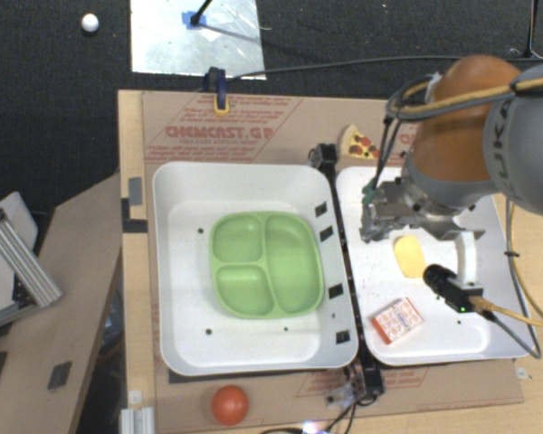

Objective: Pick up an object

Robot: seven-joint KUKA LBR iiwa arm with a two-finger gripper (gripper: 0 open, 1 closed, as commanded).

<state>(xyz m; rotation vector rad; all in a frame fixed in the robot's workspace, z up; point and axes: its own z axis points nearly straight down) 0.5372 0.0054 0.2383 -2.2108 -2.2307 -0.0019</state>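
Gripper (pixel 377 217) hangs low in the right bin (pixel 489 337) — finger state hidden, cannot tell. Just right of it lies a yellow object (pixel 409 256); below, a red-and-white packet (pixel 396 320) — both unheld.

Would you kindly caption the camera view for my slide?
Arm's pincer above the right bin, near a yellow object; green divided tray in the left bin.

**A robotics lab test bench**

Everything here reads as a research rig. Two shallow white bins (pixel 253 181) sit side by side on a cardboard sheet (pixel 253 125) printed "CHEMCAST GP", clipped at its far edge. Black cloth (pixel 54 89) covers the surroundings. An aluminium extrusion (pixel 18 256) juts in at left. Loose cables (pixel 511 310) trail over the right bin beside the industrial arm (pixel 489 125).
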